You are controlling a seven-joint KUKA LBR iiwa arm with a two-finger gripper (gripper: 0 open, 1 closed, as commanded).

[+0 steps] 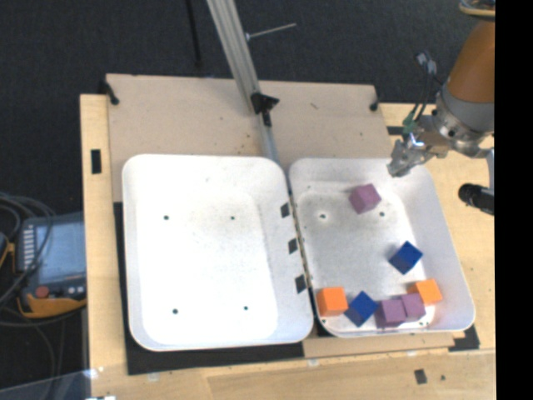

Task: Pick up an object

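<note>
The end effector (pixel 400 163) hovers over the right bin's (pixel 442 198) far right corner; whether it is wide or narrow cannot be told. A purple cube (pixel 364 197) lies nearest, just inward, open floor around it. Remaining cubes crowd the near rim, well apart from it.

The gripper (pixel 400 163) hung over the right bin's (pixel 333 182) far corner, near a purple cube (pixel 364 197). Blue, orange and purple cubes lay along the near edge.

One camera, seemingly high, slants down over both bins (pixel 208 167).
</note>
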